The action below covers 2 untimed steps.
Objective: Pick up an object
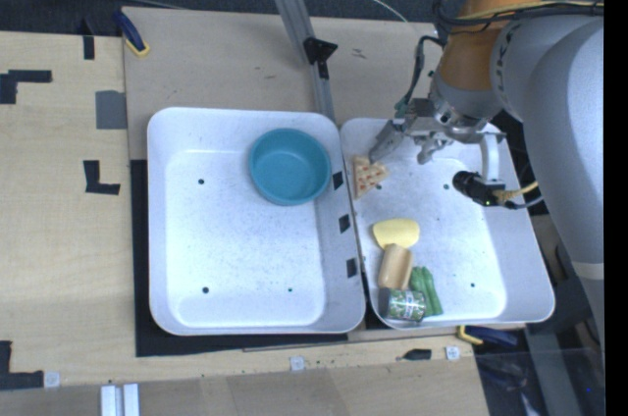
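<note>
Nearest the camera, at the front edge of the right bin [510, 291], lies a small can [404, 306] on its side, with a green piece [427, 289] touching it on the right. Just behind the can sits a tan cylinder [394, 267], and behind that, touching it, a yellow piece [395, 233]. Farther back, against the bin's left wall, lies a cracker [369, 175], orange and checked.

Over the back of the same bin hangs the gripper [404, 143], reaching in from the right under the arm's orange band [481, 31]. Its fingers [381, 147] stand apart, one slanting down toward the cracker and ending just beside it, the other shorter in view and nearer the wrist. Nothing lies between them.

On the left, the other bin [196, 257] holds a blue bowl [288, 166], upright, near its back right corner. Both bins rest side by side on the table [59, 228].
</note>
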Each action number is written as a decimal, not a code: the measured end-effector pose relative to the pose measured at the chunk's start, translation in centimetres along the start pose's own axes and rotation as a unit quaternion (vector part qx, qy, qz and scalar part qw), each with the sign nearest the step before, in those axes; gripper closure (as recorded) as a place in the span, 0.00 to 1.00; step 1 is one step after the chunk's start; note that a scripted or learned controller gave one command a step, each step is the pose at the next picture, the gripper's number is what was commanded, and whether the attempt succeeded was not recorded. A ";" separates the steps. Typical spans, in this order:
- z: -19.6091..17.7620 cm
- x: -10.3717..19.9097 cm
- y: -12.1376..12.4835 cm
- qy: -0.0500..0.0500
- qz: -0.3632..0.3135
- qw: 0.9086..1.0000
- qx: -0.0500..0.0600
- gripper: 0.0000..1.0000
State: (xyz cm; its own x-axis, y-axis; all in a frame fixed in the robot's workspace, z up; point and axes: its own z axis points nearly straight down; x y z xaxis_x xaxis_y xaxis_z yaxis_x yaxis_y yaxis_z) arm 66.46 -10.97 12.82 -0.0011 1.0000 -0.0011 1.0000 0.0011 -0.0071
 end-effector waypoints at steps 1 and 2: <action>-1.4 0.1 0.2 0.000 -0.001 1.000 -0.002 1.00; -7.6 0.4 0.5 0.000 0.000 1.000 -0.005 1.00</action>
State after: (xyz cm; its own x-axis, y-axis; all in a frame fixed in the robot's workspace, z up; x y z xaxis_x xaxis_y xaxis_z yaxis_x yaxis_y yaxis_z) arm 67.05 -10.57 20.43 -0.0020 1.0000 -0.0005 1.0000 0.0020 0.0038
